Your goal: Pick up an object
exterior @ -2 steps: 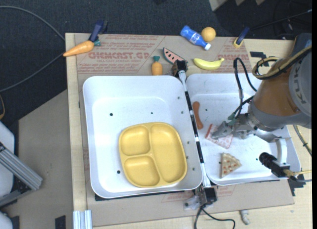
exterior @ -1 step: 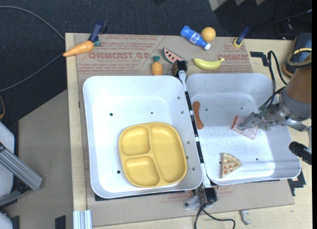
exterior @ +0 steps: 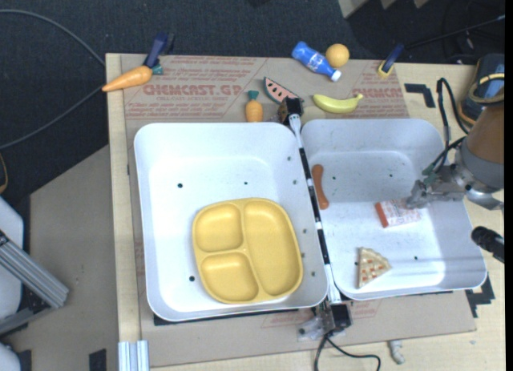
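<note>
On the bench: we see two white bins side by side, the left bin [exterior: 160, 161] and the right bin [exterior: 361, 141], on a cardboard sheet [exterior: 200, 93].
Writing: red print on the cardboard behind the left bin reads roughly "CHEMCAST GP"; the print behind the right bin we cannot read.
Left bin: a yellow divided plate [exterior: 247, 249] lies toward its front edge.
Right bin: a red-and-white packet [exterior: 398, 214] lies near its right edge, its label too small for us to read; a pizza slice [exterior: 371, 266] sits by the front edge; a hot dog [exterior: 320, 186] lies along the left edge.
Gripper: the gripper [exterior: 420, 194] sits low at the packet's back right corner; we cannot tell how it is set.
Cardboard's back edge: carrot [exterior: 128, 79], watermelon slice [exterior: 276, 89], blue bottle [exterior: 315, 60], orange [exterior: 337, 54], banana [exterior: 337, 102].
</note>
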You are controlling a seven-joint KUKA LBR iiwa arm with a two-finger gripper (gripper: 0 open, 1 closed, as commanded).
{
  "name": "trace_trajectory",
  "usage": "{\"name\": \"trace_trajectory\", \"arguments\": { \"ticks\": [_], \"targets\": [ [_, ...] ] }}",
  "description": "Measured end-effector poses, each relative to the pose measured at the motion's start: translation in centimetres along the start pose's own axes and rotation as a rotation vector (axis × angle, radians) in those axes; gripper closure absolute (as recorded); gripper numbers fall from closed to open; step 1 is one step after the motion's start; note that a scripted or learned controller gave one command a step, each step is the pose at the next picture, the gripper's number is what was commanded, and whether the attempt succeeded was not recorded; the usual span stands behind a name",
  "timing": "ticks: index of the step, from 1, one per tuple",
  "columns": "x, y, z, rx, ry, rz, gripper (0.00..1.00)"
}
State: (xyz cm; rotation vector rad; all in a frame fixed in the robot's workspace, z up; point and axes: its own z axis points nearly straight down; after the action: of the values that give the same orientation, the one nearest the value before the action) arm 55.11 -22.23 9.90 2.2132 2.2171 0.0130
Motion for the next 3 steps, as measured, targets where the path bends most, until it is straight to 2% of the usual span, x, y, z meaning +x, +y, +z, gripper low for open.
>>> {"name": "trace_trajectory", "arguments": {
  "ticks": [1,2,3],
  "targets": [
    [3.7,-6.2,-6.1,0.013,0.001,0.002,1.0],
    [3.7,-6.2,-6.0,0.013,0.001,0.002,0.0],
    [8.4,-0.9,-0.4,0.012,0.001,0.0,0.0]
  ]
}}
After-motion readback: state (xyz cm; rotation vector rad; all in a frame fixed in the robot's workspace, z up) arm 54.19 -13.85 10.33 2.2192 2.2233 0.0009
